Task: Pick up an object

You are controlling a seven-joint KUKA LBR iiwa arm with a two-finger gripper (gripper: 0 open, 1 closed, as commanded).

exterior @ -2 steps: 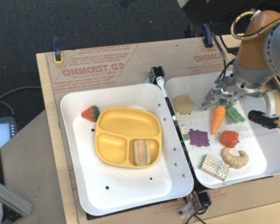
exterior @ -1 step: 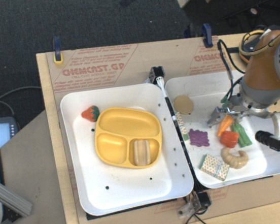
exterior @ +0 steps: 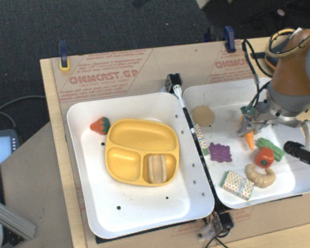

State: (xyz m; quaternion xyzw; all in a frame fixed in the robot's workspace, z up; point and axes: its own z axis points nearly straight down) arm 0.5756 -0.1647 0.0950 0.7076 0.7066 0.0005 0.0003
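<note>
My gripper (exterior: 249, 122) hangs low over the right bin (exterior: 224, 87), in its middle right part, with the grey and orange arm behind it. Directly under its tip lies a small orange carrot (exterior: 249, 139), pointing toward the bin's front; the gripper's tip meets the carrot's upper end, and I cannot see whether it grasps it. Just right of the carrot is a green toy piece (exterior: 271, 148) with a red tomato-like piece (exterior: 264, 158) against it. A beige peanut-shaped piece (exterior: 260, 177) and a patterned little box (exterior: 236, 185) rest nearer the front.
A purple grape cluster (exterior: 220, 151) and a tan round disc (exterior: 203, 116) lie in the right bin's left half. The left bin (exterior: 81, 158) holds a yellow divided plate (exterior: 141, 149) with a pale piece (exterior: 156, 168) in one compartment, and a strawberry (exterior: 100, 125) beside it.
</note>
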